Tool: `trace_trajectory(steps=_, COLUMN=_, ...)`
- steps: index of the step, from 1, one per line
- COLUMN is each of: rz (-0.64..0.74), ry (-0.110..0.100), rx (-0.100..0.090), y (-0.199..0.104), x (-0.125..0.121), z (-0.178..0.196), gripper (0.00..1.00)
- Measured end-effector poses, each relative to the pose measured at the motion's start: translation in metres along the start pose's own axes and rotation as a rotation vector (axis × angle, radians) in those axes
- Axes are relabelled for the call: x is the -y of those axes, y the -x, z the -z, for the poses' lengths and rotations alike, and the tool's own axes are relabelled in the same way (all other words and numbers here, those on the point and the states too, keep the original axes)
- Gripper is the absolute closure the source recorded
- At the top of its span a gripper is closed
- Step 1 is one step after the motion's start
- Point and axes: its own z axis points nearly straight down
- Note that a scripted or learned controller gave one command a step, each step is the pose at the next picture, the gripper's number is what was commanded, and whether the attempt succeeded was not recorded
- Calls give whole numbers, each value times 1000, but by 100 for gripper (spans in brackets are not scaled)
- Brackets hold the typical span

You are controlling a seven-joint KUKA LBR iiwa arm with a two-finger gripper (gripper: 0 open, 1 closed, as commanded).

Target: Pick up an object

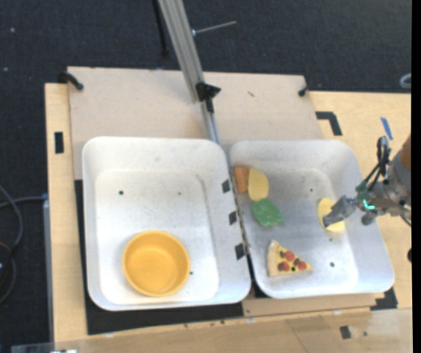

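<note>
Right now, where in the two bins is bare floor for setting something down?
Left bin: the whole upper half, above the yellow bowl. Right bin: the middle, between green piece and gripper. Crowded along its left wall, down to the pizza slice.

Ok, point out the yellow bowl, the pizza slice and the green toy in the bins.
yellow bowl point(156, 262), camera view, on the bowl's inner floor, left bin.
pizza slice point(287, 259), camera view, on the topped face, right bin.
green toy point(267, 213), camera view, on the middle of its top, right bin.
</note>
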Motion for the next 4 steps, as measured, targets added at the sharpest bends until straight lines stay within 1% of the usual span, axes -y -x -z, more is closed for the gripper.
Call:
trace_trajectory(steps=1, rz=-3, ry=-2, rx=2, y=2, x=9, z=-52, gripper=0)
trace_trajectory(steps=2, rz=-4, ry=-7, rx=1, y=-1, x=3, z=-112, gripper=0)
trace_trajectory(steps=3, rz=-5, ry=-3, rx=3, y=0, x=3, z=-121, gripper=0)
trace_trajectory(steps=4, rz=-8, ry=2, rx=2, y=1, x=1, z=-110, gripper=100)
